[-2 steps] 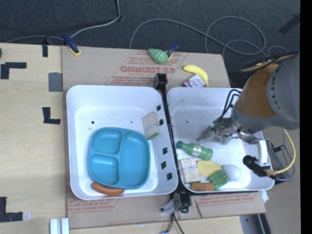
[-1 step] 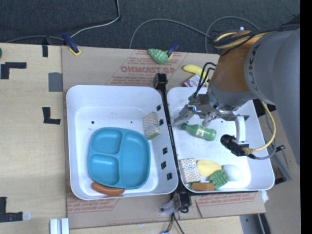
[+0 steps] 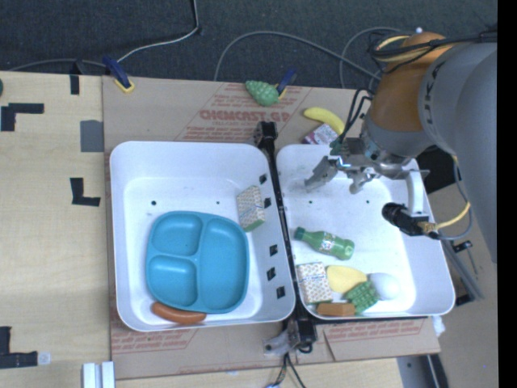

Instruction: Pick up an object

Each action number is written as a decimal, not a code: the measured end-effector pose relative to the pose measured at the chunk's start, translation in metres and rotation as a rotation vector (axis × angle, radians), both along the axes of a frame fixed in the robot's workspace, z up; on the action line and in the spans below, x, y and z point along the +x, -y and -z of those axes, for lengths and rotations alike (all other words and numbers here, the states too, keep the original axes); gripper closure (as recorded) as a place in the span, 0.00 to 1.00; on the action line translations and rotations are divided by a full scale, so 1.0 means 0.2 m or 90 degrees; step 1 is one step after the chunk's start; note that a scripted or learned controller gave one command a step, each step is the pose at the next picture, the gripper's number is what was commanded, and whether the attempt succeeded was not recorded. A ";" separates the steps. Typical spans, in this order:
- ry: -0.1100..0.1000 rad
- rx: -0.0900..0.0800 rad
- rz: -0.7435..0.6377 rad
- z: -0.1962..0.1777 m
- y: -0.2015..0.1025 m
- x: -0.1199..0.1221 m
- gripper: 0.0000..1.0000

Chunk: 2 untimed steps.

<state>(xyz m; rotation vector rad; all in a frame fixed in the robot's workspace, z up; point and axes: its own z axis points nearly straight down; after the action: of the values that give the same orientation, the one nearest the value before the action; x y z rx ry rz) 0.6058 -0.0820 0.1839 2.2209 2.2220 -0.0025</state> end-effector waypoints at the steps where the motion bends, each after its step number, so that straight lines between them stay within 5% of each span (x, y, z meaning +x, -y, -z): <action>1: 0.001 0.001 0.000 0.49 0.08 -0.18 0.00; 2: 0.005 -0.001 -0.001 0.49 0.09 -0.24 0.00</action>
<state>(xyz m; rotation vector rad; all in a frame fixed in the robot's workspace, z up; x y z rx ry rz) 0.5573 -0.0999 0.0866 2.2154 2.2188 0.0048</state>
